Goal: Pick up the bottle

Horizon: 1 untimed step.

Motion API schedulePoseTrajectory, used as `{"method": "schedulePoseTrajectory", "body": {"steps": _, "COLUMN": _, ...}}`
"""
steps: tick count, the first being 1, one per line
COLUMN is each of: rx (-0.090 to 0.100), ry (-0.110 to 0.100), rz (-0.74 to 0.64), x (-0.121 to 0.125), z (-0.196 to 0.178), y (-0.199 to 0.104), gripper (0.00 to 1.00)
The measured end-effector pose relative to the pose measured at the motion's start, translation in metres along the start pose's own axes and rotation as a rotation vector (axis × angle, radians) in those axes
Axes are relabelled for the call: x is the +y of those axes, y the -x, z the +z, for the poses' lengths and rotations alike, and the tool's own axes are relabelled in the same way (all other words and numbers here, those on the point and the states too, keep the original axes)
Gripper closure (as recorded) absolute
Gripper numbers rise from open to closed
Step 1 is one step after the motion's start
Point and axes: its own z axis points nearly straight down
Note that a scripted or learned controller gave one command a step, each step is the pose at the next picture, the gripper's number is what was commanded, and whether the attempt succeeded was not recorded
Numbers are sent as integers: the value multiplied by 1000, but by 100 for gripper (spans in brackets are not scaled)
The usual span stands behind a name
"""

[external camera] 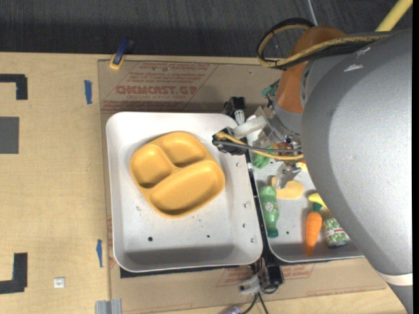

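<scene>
The table [52, 175] carries two shallow white bins side by side. The left bin [124, 241] holds a yellow divided plate [178, 172], lying slightly tilted toward the bin's upper middle.

The right bin [288, 250] is largely covered by the grey arm [360, 142], which enters from the right, its orange band [298, 70] showing above the wrist. The gripper [286, 172] sits low over the upper left part of the right bin, amid cables. Whether it is apart or together cannot be told.

The green bottle [269, 209] lies along the right bin's left wall, below the gripper and apart from it, nothing clamped on it. Just right of it lie a pale yellow piece [291, 190], a carrot [313, 230] and a green-labelled item [334, 232], partly hidden by the arm.
</scene>
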Motion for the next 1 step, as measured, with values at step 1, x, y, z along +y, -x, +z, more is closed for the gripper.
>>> {"method": "schedulePoseTrajectory", "body": {"steps": 1, "rx": 1, "ry": -1, "rz": -1, "x": 0, "z": -10, "y": -1, "gripper": 100}}
